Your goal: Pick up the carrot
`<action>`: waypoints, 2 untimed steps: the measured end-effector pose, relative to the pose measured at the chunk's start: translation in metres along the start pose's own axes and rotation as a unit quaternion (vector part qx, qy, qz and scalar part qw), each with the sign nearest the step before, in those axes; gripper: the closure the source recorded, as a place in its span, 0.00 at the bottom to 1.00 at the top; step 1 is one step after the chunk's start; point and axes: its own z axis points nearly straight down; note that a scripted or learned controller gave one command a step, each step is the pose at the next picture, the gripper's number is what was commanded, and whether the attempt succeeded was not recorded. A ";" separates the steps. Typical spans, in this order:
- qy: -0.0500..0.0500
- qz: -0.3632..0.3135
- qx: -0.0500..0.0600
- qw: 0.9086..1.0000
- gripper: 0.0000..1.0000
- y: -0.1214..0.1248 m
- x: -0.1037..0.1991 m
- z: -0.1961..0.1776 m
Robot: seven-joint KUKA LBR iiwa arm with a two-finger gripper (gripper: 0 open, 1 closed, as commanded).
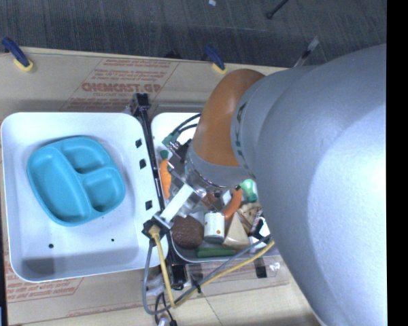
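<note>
- My arm [313,175], grey with an orange band, covers most of the right bin [164,131].
- Left bin [13,202], beside the right bin, holds a blue divided plate [75,178].
- My end effector [200,192] is low inside the right bin; I cannot tell its opening or whether it holds anything.
- Carrot [164,177] lies along the right bin's left wall, just beside my end effector.
- Brown round item [188,231] sits at the right bin's near end.

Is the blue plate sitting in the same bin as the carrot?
No, the blue plate lies in the left bin, while the carrot is in the right bin beside the arm.
</note>
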 end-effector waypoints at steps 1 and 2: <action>-0.002 -0.007 0.004 1.000 1.00 -0.001 0.001 -0.009; 0.002 -0.156 -0.009 0.988 1.00 -0.014 0.012 0.034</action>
